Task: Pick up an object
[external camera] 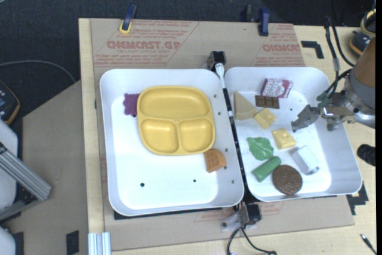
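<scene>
My gripper point(300, 120) hangs over the right bin point(340, 170), near its right-hand middle, tip pointing down and left. It is just right of a pale yellow block point(265, 118) and above another yellow cube point(284, 139). A white-grey cylinder point(305, 159) lies below it. Further left in this bin lie a beige wedge point(243, 106), a brown chocolate bar point(268, 101), a pink and white box point(276, 88), a green leaf point(259, 147), a green pickle point(265, 168) and a round brown cookie point(287, 180). Nothing shows in the gripper.
The left bin point(155, 188) holds a yellow divided plate point(176, 119), a purple piece point(130, 104) by its left rim and an orange-brown bread piece point(215, 160) at its lower right. Clamps point(126, 20) hold the cardboard bench top at the back.
</scene>
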Robot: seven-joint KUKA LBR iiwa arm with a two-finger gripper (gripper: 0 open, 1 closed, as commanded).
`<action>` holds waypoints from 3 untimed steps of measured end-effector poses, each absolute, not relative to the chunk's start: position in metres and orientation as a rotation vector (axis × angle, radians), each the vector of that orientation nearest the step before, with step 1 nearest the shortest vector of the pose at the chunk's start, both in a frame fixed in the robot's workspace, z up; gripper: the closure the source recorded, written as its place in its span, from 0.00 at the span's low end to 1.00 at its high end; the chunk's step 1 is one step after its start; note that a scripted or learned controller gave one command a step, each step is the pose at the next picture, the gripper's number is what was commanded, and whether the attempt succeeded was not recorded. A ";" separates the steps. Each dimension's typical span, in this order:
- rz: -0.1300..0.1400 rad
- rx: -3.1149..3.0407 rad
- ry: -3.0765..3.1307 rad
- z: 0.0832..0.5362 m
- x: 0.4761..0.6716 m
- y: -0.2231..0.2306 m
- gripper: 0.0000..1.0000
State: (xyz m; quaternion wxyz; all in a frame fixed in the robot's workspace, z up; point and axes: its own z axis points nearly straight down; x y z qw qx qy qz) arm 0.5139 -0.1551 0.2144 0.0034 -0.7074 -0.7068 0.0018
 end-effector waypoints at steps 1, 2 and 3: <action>0.004 -2.217 -2.216 0.166 0.506 -0.148 0.00; 0.003 -2.218 -2.218 0.121 0.500 -0.142 0.00; -0.012 -2.241 -2.235 0.094 0.507 -0.147 0.00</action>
